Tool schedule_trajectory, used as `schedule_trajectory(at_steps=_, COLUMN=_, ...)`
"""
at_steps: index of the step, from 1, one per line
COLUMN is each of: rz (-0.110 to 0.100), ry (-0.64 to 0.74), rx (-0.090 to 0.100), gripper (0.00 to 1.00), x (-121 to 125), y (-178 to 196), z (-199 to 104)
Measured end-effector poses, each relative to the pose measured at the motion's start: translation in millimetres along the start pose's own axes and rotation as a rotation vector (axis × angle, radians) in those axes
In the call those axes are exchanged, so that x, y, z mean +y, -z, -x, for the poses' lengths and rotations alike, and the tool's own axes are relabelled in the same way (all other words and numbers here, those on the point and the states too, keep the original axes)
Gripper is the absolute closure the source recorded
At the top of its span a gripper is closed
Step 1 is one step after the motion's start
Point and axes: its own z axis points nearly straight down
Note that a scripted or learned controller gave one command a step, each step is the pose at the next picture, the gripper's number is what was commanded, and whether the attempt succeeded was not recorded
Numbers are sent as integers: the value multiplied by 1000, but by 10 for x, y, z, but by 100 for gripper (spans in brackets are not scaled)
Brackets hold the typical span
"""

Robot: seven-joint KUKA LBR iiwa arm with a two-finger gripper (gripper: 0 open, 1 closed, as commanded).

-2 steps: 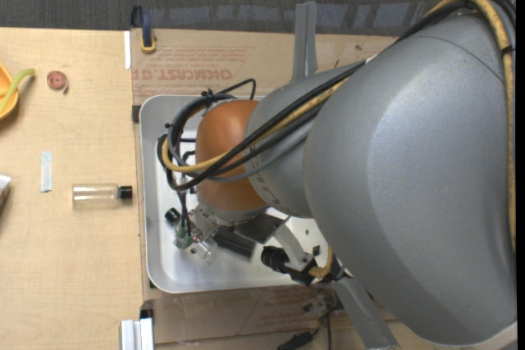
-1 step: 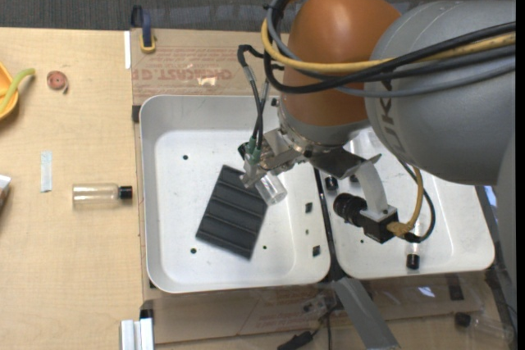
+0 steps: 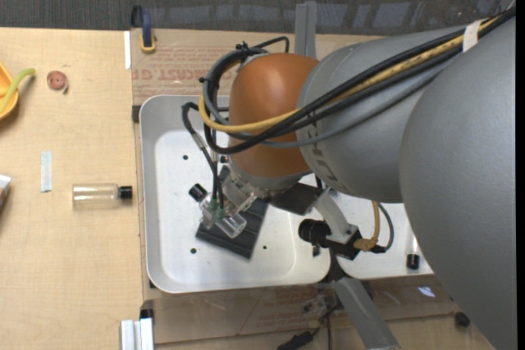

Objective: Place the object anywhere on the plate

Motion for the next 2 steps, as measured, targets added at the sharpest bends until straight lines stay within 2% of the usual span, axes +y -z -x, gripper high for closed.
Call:
schedule_trajectory(at_steps=1, rz=5, ry=394, rx=-4, gripper=100, x=428, y=2364, z=513)
schedule_trajectory(at_steps=2, rz=2, ry=307, rx=-1, gripper=100, x=245, y=127, z=-7)
